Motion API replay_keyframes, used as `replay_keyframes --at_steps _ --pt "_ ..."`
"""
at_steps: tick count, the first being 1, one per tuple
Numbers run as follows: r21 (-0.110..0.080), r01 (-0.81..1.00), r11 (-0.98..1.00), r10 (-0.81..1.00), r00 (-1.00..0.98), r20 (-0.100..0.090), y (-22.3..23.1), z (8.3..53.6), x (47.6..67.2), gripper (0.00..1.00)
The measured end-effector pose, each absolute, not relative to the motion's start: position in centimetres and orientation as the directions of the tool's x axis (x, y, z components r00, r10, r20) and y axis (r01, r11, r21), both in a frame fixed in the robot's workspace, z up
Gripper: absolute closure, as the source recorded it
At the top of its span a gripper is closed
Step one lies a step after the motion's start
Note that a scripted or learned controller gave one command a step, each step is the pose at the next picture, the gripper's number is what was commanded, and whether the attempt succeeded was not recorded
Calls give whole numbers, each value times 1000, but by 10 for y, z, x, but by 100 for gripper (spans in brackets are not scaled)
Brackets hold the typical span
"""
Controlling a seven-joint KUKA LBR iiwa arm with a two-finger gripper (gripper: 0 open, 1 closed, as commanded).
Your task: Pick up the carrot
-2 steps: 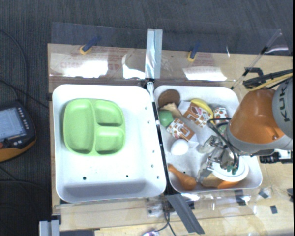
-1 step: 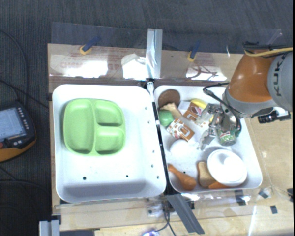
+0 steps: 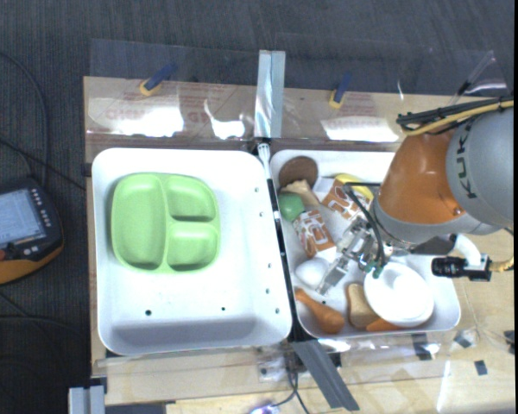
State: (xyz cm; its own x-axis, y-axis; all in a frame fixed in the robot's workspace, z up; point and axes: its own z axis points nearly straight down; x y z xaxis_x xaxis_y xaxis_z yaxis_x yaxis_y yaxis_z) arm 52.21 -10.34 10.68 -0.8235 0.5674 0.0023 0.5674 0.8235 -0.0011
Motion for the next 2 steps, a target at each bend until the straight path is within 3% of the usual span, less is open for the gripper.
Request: replay_keyframes --at_steps 1,2 --pt "15 563 826 563 -826 -33 -119 93 495 0" --pt "3 825 565 825 -565 -6 -151 92 561 0"
